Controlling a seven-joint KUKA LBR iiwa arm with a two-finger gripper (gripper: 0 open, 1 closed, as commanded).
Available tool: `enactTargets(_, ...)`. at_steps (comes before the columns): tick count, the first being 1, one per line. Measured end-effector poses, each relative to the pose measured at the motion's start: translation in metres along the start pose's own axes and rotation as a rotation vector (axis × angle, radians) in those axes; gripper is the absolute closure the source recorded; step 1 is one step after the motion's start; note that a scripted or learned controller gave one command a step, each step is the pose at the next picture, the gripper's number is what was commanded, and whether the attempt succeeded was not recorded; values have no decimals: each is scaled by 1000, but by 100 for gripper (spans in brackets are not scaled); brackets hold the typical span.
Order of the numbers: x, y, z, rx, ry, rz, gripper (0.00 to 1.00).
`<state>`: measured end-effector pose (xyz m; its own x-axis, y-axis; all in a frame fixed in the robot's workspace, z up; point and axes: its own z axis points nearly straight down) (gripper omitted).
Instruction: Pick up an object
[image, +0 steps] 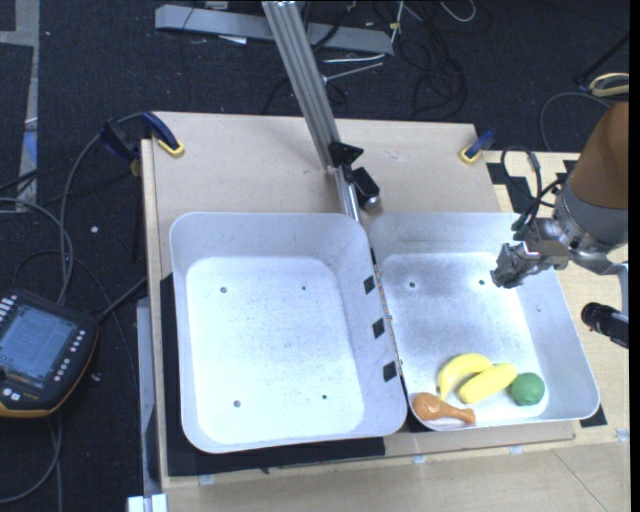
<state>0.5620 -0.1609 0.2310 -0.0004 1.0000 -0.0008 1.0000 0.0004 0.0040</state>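
Note:
The right bin (440, 300) holds three small objects at its near edge. A yellow banana-shaped toy (475, 377) lies in the middle of them. A green ball (527, 389) rests just right of it, and an orange piece (442, 408) lies at its left against the bin's front wall. My gripper (508, 270) hangs over the far right part of this bin, well behind the objects. It looks dark and small from here, and nothing shows between its fingers.
The left bin (270, 320) sits beside the right one, sharing a raised middle rim (380, 310). A slanted metal pole (315, 100) stands behind the bins. Yellow clamps (168, 146) hold the board's far corners. A teach pendant (35, 345) lies off the bench at left.

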Motion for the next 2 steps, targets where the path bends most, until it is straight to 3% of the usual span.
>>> enactTargets(1,53,15,-9,3,2,-4,100)
enactTargets(2,107,12,-9,4,2,-4,100)
